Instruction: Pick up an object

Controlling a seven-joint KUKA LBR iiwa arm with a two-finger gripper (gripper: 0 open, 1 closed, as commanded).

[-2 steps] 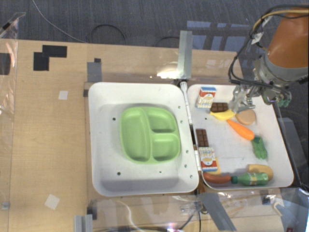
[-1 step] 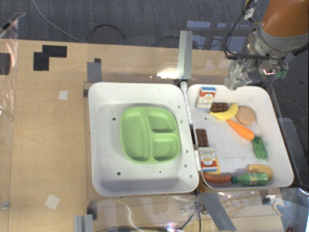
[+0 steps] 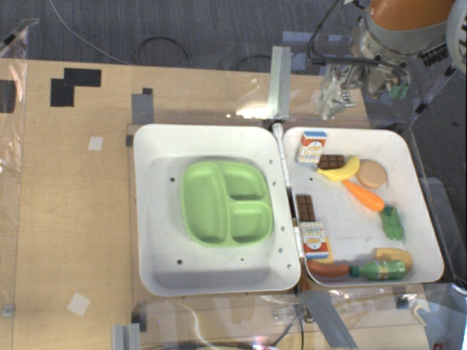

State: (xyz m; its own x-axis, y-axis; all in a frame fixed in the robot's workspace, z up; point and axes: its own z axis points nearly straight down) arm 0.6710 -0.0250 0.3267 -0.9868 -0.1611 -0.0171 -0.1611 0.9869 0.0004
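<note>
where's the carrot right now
The carrot lies in the right bin, toward its far right part, just below the banana and the round tan cookie, with the green vegetable below it.

Pale wooden bench w/ two shallow white plastic bins.
Left bin & right bin sit side by side, rims touching; black tape patches at bench's far-left corner.
</note>
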